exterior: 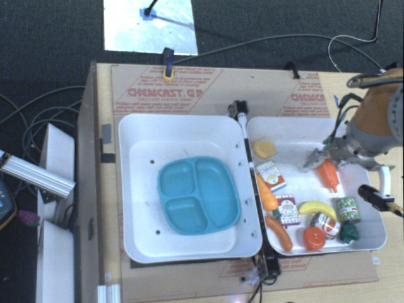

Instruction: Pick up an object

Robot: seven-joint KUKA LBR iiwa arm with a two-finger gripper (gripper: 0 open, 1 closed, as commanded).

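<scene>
The left bin (136, 169) holds a blue divided plate (199, 194), lying flat near its middle.

The right bin (297, 134) carries all the small things. At its upper left is a yellow piece (264, 149). Below that lies a small carton (271, 175), and just beside the bin's left wall an orange carrot (267, 196) lies along the edge. Lower down sits a red-and-white box (288, 210), with a sausage (279, 233) slanting toward the bin's front left corner. To the right of the box a banana (317, 208) curves, and under it a red tomato (314, 238) rests next to a can (326, 225). A green can (348, 209) lies further right, with a dark green piece (349, 232) just below it.

Above the banana, the gripper (329, 163) reaches in from the right over the bin's upper middle. An orange object (328, 174) sits right at its tip, touching or just under the grey fingers (314, 161); whether it is between them, and whether the fingers are apart or together, I cannot tell. The arm (379, 115) with its orange band rises at the right edge of the bench (208, 87).
</scene>
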